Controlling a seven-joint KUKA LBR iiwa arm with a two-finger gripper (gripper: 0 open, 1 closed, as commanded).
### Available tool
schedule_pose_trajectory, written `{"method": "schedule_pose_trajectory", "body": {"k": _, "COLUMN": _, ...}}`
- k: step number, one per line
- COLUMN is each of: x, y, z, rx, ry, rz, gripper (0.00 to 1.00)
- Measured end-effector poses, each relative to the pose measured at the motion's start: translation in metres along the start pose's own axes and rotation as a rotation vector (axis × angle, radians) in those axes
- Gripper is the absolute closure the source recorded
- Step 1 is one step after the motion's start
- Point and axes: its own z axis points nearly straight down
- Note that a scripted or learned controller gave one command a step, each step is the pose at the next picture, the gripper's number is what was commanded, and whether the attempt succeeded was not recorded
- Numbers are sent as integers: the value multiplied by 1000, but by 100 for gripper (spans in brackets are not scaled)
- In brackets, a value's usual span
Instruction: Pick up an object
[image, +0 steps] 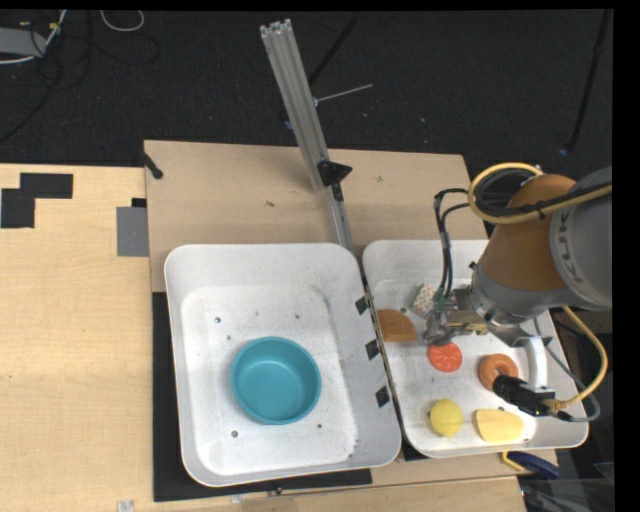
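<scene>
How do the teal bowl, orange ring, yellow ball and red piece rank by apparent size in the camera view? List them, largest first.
1. teal bowl, by far the largest.
2. orange ring, only marginally ahead of the rest.
3. yellow ball and red piece: these look alike, so I won't rank them against each other.

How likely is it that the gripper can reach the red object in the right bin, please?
Probably yes. The gripper hangs right beside the red object, nothing lies on top of it, and the brown piece and orange ring sit clear of it.
</scene>
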Motion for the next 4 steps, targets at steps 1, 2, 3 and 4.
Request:
{"method": "schedule_pose_trajectory", "body": {"k": 1, "x": -1, "y": -1, "z": -42, "rx": -3, "ry": 0, "rz": -1, "gripper": 100}}
{"method": "schedule_pose_trajectory", "body": {"k": 2, "x": -1, "y": 0, "z": -93, "rx": -4, "ry": 0, "rz": -1, "gripper": 100}}
{"method": "schedule_pose_trajectory", "body": {"k": 3, "x": 56, "y": 6, "z": -103, "rx": -1, "ry": 1, "rz": -5, "gripper": 100}}
{"method": "schedule_pose_trajectory", "body": {"k": 4, "x": 105, "y": 16, "z": -92, "rx": 1, "ry": 1, "rz": -4, "gripper": 100}}
